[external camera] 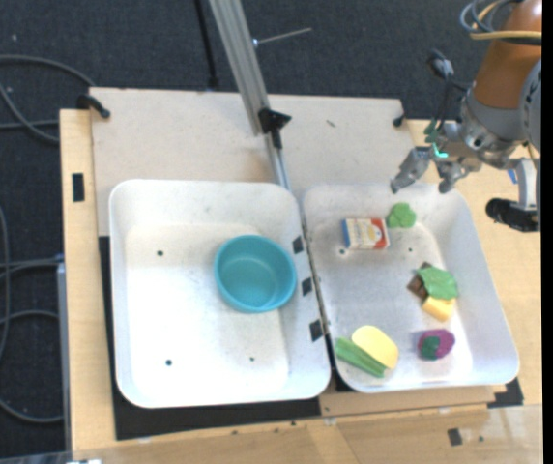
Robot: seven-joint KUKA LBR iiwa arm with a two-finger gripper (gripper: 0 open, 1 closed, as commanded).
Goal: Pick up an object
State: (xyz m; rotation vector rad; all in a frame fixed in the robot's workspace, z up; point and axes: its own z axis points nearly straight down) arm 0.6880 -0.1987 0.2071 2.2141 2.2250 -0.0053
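Observation:
My gripper (426, 178) hangs above the far edge of the right bin (484, 288), its two fingers spread apart with nothing between them. Just below it lies a small green piece (401, 216). A small white and orange carton (364, 234) lies to the left of that piece. Further forward sit a green and yellow block with a brown bit (436, 292), a purple and green toy (435, 345), and a yellow and green corn-like toy (370, 350).
A blue bowl (254, 273) sits in the left bin (151, 356). A slanted metal post (247, 66) rises from the bench behind the bins. Cables lie on the dark floor at the left.

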